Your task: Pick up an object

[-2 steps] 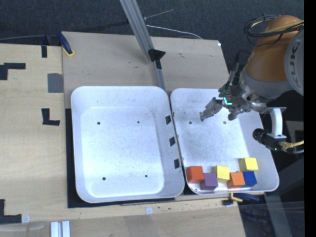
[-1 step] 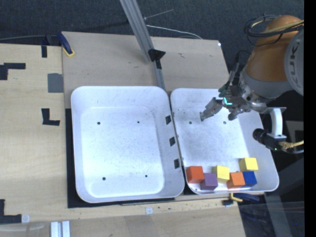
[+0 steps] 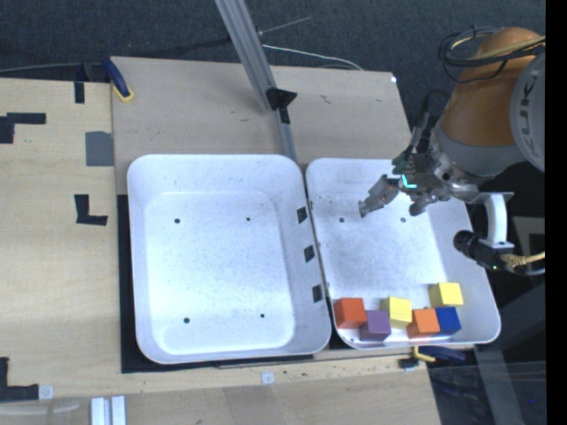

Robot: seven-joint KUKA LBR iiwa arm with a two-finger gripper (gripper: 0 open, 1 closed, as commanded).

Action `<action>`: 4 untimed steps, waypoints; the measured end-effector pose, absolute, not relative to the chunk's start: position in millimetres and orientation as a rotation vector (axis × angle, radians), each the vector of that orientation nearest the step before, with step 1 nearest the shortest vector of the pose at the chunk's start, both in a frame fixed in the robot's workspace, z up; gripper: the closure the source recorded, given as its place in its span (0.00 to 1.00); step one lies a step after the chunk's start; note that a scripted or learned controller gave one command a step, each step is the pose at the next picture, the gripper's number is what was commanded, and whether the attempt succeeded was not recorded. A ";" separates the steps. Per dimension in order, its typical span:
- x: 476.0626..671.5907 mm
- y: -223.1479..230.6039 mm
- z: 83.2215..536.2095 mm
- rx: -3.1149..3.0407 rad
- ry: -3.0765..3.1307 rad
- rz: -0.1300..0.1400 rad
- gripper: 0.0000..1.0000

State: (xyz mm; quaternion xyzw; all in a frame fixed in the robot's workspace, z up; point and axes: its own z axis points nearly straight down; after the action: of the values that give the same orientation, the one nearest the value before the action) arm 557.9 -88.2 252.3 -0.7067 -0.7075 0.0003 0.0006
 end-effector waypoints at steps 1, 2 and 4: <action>557.9 -88.3 252.3 -2.220 -2.222 0.001 0.00; 557.9 -88.3 252.3 -2.220 -2.222 0.001 0.00; 557.9 -88.3 252.3 -2.220 -2.221 0.001 0.00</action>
State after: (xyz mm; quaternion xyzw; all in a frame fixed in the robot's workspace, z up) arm 557.9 -88.3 252.3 -0.7068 -0.7074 0.0003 0.0007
